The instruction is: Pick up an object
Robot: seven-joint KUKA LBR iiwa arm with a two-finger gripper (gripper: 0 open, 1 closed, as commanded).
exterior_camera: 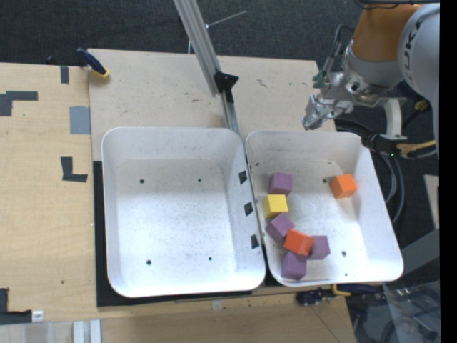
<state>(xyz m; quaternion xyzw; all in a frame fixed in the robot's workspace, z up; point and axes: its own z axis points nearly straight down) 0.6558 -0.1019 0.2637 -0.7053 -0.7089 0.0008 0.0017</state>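
While the arm (400, 27) hangs over the far right corner of the counter (43, 191), its gripper (318, 114) sits just above the back rim of the right bin (382, 227), with nothing visibly in it. Honestly can't tell if the fingers are spread or pinched together, they're just a small metallic blur from here.

Two shallow white bins sit side by side, glossy plastic with rounded corners and a dusting of dark specks. The left bin (118, 191) has a few small dark dots on its floor.

All the blocks are in the right bin, and they look like soft matte foam cubes. Count:
- four purple: one purple block (280, 183) up near the middle, another (279, 226) lower down, one (320, 246) to the right of the pile, one (293, 265) at the front
- two orange: one orange block (343, 186) alone by the right wall, well apart from the rest, and a redder one (298, 243) lying tilted on the pile
- one yellow block (275, 205) just below the top purple one

A slanted metal rail (200, 34) runs down to the gap between the bins. Grey and black tape patches (79, 119) dot the wooden counter, and a blue and yellow clamp (93, 62) lies near its back edge.
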